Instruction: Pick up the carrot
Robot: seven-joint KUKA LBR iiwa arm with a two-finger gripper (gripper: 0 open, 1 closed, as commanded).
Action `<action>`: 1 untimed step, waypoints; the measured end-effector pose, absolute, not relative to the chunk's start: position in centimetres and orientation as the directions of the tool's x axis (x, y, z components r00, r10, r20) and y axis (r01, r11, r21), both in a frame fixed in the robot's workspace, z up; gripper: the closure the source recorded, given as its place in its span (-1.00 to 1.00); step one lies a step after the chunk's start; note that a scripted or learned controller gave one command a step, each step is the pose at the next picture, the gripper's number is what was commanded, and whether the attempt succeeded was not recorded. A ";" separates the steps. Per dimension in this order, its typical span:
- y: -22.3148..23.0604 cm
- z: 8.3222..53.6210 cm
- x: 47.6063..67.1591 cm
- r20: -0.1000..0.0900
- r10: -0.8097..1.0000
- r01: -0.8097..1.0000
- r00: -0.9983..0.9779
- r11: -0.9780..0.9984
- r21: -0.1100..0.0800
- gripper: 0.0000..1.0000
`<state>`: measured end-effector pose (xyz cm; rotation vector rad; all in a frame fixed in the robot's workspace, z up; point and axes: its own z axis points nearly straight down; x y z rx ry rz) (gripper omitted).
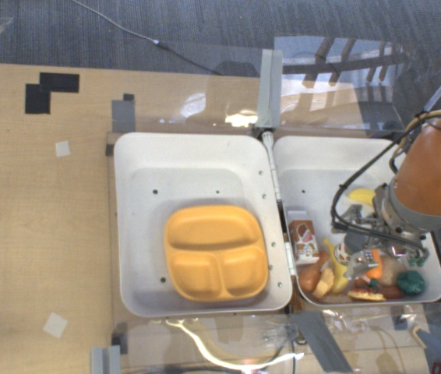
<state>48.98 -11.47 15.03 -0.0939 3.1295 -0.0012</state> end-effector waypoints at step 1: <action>-13.2 13.0 51.6 -0.008 -0.536 -0.536 -0.844 0.844 -0.005 1.00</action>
